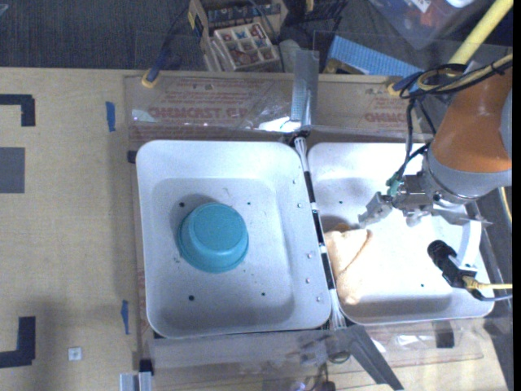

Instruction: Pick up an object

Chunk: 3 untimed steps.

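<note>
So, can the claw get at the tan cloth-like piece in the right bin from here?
Probably yes: the claw hovers just above the tan cloth-like piece in the right white bin, with nothing between them.

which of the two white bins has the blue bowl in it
The left bin. The blue bowl sits upside down in its middle; the right bin holds a tan cloth and the gripper.
</note>
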Tool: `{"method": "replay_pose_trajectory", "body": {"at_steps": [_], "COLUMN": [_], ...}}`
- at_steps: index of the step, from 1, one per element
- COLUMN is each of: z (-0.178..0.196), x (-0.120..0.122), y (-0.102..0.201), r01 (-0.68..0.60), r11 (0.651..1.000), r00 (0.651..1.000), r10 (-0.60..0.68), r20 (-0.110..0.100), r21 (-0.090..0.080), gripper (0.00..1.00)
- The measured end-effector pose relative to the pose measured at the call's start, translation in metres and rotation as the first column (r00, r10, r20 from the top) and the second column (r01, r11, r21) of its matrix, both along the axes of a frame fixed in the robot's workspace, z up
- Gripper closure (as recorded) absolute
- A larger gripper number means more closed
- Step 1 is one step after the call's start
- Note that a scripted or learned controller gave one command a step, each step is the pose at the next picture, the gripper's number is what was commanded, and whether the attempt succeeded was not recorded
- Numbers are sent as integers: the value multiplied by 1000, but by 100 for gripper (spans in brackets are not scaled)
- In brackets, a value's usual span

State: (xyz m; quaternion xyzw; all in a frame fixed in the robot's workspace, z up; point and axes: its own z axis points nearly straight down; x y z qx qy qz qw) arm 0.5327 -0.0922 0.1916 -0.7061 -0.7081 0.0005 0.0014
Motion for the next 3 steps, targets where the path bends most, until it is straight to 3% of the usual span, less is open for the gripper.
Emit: {"method": "replay_pose_trajectory", "body": {"at_steps": [1,2,3], "z": [-97,-101,-89], "x": [-2,29,30], "y": [-32,-7,-7], "r01": [46,-168,-165], "r11": [999,986,986], "r00": [999,986,986], "r10": [-46,168,165], "r20": [6,18,24], "r21": [-1,-8,-6], "gripper": [0,0,100]}}
